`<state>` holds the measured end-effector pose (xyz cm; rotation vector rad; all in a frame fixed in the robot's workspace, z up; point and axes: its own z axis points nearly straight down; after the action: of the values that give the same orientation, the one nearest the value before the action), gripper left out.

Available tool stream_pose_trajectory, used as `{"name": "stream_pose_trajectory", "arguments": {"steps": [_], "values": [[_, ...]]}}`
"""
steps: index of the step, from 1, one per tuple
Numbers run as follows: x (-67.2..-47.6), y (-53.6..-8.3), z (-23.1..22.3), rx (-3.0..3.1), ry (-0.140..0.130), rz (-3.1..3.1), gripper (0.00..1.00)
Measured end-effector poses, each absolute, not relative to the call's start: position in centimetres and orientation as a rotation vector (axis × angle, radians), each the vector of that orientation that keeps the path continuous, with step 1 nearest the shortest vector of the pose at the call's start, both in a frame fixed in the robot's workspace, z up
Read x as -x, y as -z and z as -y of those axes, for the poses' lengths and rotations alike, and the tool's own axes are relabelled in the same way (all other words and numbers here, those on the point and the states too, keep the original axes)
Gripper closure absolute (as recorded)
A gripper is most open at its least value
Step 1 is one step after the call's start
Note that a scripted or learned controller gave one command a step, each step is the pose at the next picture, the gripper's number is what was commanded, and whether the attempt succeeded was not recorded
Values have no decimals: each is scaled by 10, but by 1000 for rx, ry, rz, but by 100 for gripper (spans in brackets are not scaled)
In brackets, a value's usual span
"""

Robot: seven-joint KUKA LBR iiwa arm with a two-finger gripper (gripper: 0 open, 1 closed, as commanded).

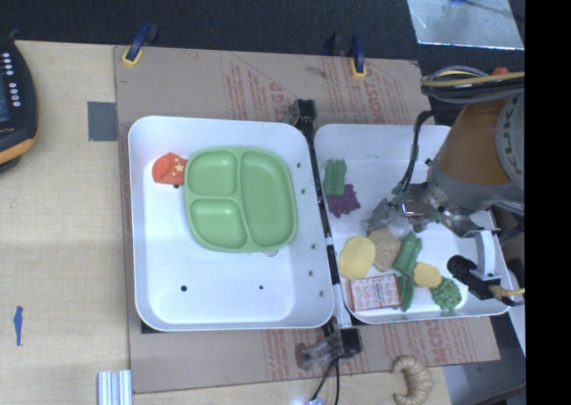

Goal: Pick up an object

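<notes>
nearest edge of the bench (62,305) has a curly tan thing (412,379) lying just outside the bins; next up, the right bin (375,140) is where the pickable stuff sits: a red-and-white packet (374,292), a green broccoli-ish piece (446,294), a small yellow piece (426,275), a yellow lemon-like blob (357,256) touching a tan piece (385,247), and a long green veg (407,256); the claw (397,209) hovers just above that pile, can't tell if it's clenched or not; further back, a purple bit (343,202) and a green bit (335,176); left bin (161,296) holds a green divided plate (241,198) with a red thing (169,169) beside it.
</notes>
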<state>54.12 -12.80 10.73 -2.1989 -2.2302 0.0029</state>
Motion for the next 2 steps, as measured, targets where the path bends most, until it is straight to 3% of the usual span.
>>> {"name": "stream_pose_trajectory", "arguments": {"steps": [1,2], "values": [[-535,-91,116,2210,-5,2226,0],[-535,-102,118,2211,-6,2226,100]]}}
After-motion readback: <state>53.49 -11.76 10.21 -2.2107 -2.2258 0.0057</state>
